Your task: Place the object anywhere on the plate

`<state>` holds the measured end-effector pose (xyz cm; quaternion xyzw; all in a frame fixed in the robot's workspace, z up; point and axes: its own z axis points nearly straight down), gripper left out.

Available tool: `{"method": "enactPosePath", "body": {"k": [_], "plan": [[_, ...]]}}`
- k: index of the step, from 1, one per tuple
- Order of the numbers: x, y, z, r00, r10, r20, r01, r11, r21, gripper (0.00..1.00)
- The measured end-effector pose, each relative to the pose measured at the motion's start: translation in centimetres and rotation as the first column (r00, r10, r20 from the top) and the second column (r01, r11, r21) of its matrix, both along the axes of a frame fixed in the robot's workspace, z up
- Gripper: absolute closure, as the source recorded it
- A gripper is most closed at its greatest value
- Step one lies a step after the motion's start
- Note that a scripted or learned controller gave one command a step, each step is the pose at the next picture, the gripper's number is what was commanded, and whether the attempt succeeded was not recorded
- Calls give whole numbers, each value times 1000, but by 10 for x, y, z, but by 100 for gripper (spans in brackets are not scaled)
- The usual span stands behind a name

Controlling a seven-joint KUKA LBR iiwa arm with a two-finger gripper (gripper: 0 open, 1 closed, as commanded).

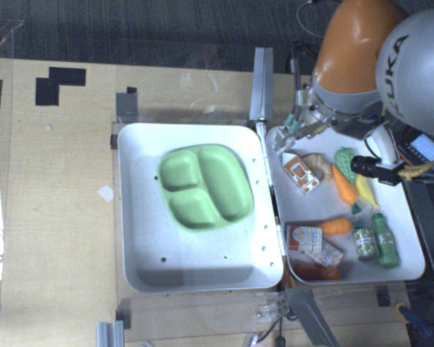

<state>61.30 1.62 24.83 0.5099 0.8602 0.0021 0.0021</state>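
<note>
pincer (293, 130) over right bin (412, 255), wooden bench (50, 215)

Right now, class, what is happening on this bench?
A grey and orange KUKA arm reaches in from the right, its gripper hovering over the top left corner of the right bin. That bin holds a jumble of toy food: carrots, a small carton, a can and a green bottle. Nothing can be seen between the fingers. The green divided plate sits in the left bin with nothing on it.
</note>
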Motion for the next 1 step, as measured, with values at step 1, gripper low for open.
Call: {"method": "enactPosePath", "body": {"k": [1], "plan": [[40, 18, 19, 994, -114, -2, 114, 994, -1, 100]]}}
